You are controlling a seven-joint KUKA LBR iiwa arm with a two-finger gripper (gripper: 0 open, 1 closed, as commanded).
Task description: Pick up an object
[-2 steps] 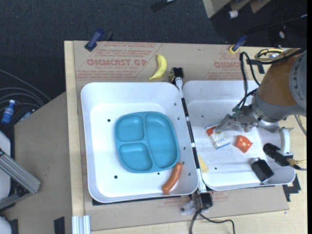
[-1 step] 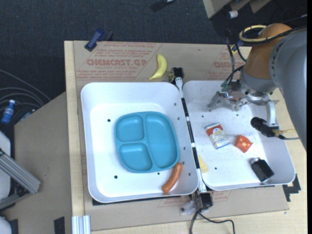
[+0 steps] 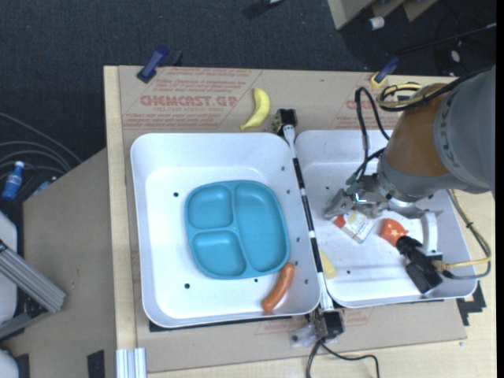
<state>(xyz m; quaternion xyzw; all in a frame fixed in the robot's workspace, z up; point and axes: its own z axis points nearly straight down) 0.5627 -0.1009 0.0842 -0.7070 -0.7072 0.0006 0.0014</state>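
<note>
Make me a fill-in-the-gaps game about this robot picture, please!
The blue divided plastic plate has ___ compartments. The curved yellow fruit on the brown cardboard is a ___. The orange-brown sausage lies in the same white bin as the ___.
Missing words: three; banana; plate.

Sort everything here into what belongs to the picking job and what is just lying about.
Job: hand; small red-and-white packet; orange item; sausage; blue divided plate.
Lying about: banana on the bench; blue clip at its far edge.
</note>
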